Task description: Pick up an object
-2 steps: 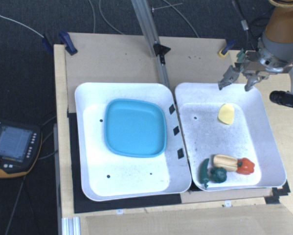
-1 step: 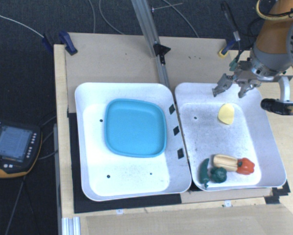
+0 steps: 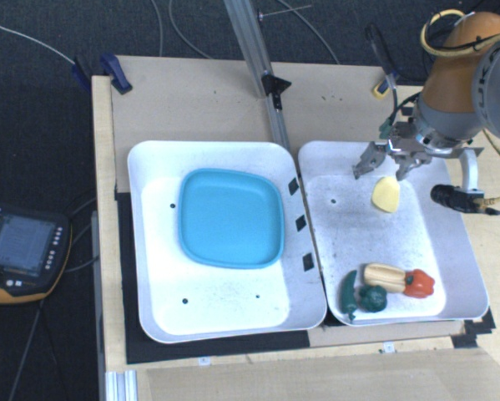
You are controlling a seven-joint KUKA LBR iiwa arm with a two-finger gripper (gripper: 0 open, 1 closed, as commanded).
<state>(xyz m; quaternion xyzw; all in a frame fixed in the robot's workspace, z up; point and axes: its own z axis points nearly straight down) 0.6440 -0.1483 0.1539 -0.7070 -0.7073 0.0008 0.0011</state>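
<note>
Right now your gripper (image 3: pixel 385 164) hangs with fingers spread, holding nothing, the yellow piece (image 3: pixel 386 195) just at its six o'clock in the right bin (image 3: pixel 343 224); the left bin (image 3: pixel 154 224) holds a blue plate (image 3: pixel 231 217).

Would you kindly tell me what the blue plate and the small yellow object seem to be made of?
The blue square plate looks like matte plastic: uniform colour, soft rounded rim, no glare. The small pale yellow object seems smooth plastic or foam, perhaps toy food; its even colour leaves that open.
</note>
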